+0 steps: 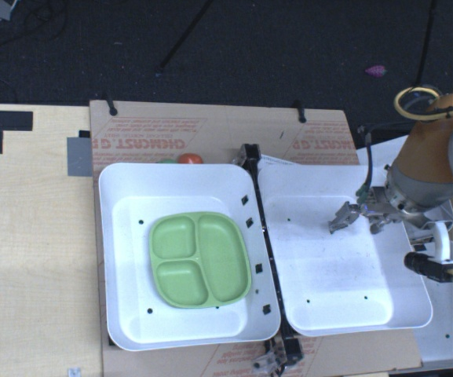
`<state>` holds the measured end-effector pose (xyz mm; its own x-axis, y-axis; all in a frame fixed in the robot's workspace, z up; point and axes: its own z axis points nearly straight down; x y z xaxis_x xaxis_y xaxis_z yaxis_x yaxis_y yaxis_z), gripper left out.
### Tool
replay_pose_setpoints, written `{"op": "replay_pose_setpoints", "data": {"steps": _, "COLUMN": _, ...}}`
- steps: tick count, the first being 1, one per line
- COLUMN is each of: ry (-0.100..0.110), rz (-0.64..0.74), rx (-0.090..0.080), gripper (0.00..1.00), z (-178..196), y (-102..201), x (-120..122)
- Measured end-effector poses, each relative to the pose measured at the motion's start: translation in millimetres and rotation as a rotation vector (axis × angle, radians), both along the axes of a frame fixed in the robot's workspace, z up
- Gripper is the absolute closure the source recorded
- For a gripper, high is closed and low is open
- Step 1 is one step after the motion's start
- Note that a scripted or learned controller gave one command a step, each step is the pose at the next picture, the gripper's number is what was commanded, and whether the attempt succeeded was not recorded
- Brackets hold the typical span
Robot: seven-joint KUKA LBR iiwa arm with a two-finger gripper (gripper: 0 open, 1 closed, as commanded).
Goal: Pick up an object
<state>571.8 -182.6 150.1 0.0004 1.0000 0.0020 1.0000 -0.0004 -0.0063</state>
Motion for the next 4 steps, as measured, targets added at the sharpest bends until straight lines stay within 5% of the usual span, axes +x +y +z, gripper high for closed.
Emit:
{"op": "replay_pose_setpoints", "data": {"steps": 1, "ry": 0.000, "rz": -0.001, "rx": 0.000, "gripper": 0.00, "z": -43.4, "y": -2.1, "x": -0.2}}
{"op": "replay_pose_setpoints", "data": {"steps": 2, "ry": -0.002, "rz": -0.003, "rx": 0.000, "gripper": 1.00, "z": -31.1, "y": -2.8, "x": 0.2}}
{"op": "replay_pose_setpoints", "data": {"steps": 4, "ry": -0.011, "rz": 0.002, "rx": -0.003, "gripper": 1.00, "z": 74.1, "y": -3.9, "x": 12.8}}
